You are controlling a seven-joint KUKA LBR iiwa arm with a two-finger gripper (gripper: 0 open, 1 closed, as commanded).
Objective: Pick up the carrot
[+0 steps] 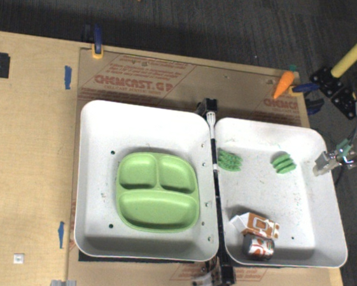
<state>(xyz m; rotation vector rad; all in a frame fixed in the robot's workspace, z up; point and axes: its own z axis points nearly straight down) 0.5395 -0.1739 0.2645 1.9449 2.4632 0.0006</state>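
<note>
hand (333, 160): small grey-silver metal assembly, teal spot on it, dark housing above. Thin cables run off the top. Too blurred for screws or markings.

Smooth, faintly glossy plastic forms the white bins (104, 118) and green tray (157, 191); matt cardboard (141, 80) lies beneath.

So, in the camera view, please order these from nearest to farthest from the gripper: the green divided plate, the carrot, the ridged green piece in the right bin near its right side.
1. Ridged green piece, in the right bin, left of the gripper.
2. Carrot, on the board beyond the bins.
3. Green divided plate, in the left bin.
</note>
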